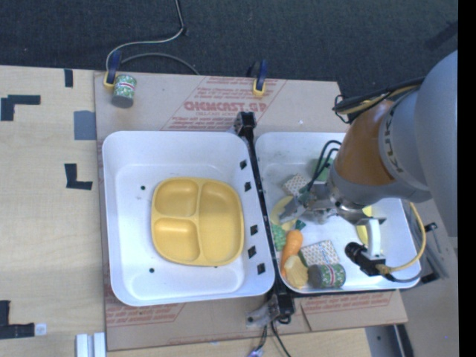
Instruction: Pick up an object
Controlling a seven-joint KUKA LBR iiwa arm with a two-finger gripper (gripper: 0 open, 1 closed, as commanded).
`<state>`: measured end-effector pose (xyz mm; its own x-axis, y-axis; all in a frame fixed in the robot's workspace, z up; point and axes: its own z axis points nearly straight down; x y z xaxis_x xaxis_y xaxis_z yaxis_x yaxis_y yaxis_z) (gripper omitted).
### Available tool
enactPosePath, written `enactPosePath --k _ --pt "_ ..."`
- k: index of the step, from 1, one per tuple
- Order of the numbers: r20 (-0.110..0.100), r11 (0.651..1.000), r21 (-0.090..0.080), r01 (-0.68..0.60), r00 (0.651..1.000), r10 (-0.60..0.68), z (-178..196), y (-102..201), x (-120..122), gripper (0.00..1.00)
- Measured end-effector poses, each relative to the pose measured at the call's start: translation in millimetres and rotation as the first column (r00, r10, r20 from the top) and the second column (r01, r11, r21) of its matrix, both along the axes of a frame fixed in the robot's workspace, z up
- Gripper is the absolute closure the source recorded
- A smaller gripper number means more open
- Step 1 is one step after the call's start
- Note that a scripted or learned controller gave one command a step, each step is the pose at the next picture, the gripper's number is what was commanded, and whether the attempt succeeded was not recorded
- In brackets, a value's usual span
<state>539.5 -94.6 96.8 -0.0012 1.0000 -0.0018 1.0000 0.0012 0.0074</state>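
Note:
My gripper hangs low in the right bin, over the clutter at the bin's left-middle. Just under and left of it lies a pale yellow-green piece. An orange carrot lies below it, next to a green item. Nearer the front sit a pale yellow piece, a checked packet and a small green-labelled can. Another checked packet lies behind the gripper. The arm hides much of the bin's right half.
The left bin holds a yellow divided plate. A small can stands on the cardboard beyond the bins at far left. Blue-and-yellow clamps hold the cardboard's far edge. A black divider runs between the bins.

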Motion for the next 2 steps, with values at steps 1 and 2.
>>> enactPosePath --k 1,2 --pt "-0.001 1.0 0.0 -0.001 1.0 0.001 9.3 0.2 0.1 1.0" --pt "-0.001 1.0 0.0 -0.001 1.0 0.001 9.2 0.4 0.0 0.0"
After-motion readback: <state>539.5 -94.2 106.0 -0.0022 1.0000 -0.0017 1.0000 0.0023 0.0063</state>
